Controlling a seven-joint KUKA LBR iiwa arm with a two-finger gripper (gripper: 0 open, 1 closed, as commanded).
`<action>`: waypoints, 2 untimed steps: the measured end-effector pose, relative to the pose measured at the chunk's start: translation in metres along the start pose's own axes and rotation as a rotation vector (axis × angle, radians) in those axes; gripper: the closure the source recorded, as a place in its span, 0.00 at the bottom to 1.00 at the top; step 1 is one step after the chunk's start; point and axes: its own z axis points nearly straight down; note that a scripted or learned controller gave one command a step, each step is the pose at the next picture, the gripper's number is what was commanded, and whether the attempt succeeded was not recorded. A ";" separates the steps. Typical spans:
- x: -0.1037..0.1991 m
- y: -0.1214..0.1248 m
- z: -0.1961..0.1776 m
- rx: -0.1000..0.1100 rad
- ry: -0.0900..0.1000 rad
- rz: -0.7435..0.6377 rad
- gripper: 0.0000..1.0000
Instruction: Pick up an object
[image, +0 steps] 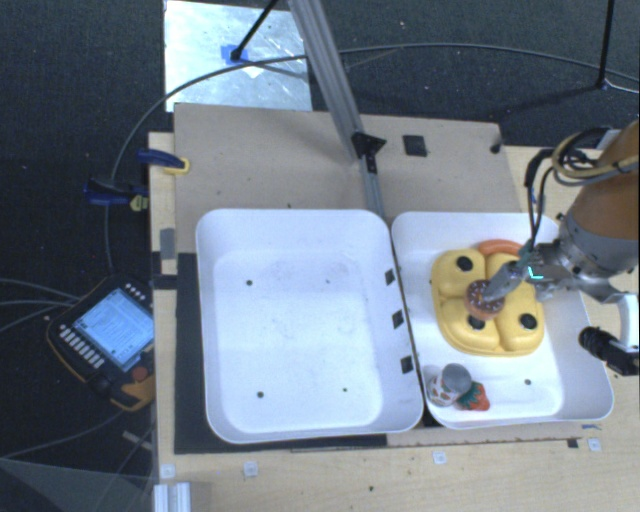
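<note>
We see the main risk in the shape of the yellow toy (487, 303): it is broad, rounded and lumpy, lying in the right bin (590, 400), and the end effector (490, 292) sits over its middle rather than at an edge, so narrow fingers may find nothing to close around and slide off the smooth top. A push straight down could also shove the toy sideways against the orange piece (497, 246) just behind it. The small grey and red toy (458, 386) near the bin's front corner lies well apart and looks safe from disturbance. As for the end effector, its tip appears to touch or hover just above the yellow toy's centre, but we cannot tell how it is set or whether it grips anything. The left bin (225, 400) plays no part here.
</note>
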 end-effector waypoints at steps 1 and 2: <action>0.000 0.000 0.000 -0.001 0.000 0.000 0.00; 0.001 -0.001 0.062 0.004 0.000 0.003 0.00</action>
